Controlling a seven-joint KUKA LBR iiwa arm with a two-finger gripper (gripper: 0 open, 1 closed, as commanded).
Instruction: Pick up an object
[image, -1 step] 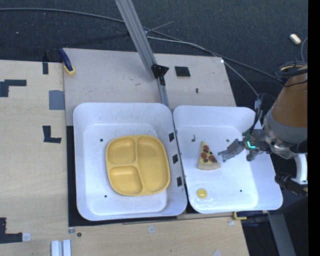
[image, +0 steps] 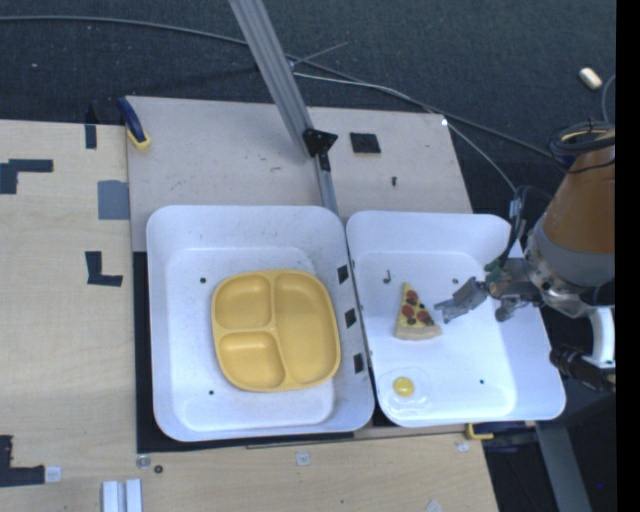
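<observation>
A toy pizza slice (image: 415, 316) lies in the middle of the right bin (image: 500, 235), its tip pointing toward the back. A small fried-egg toy (image: 404, 388) rests near that bin's front left corner. My gripper (image: 456, 302) reaches in from the right, low over the bin floor and just right of the pizza slice, close to its edge. I see nothing held in it. A yellow divided plate (image: 274, 329) sits in the left bin (image: 170, 300).
A metal pole (image: 282, 75) slants down from the top and ends at a black bracket by the back wall between the bins. Cables run across the dark floor behind the bench. The arm's orange band (image: 588, 200) hangs over the right bin's right rim.
</observation>
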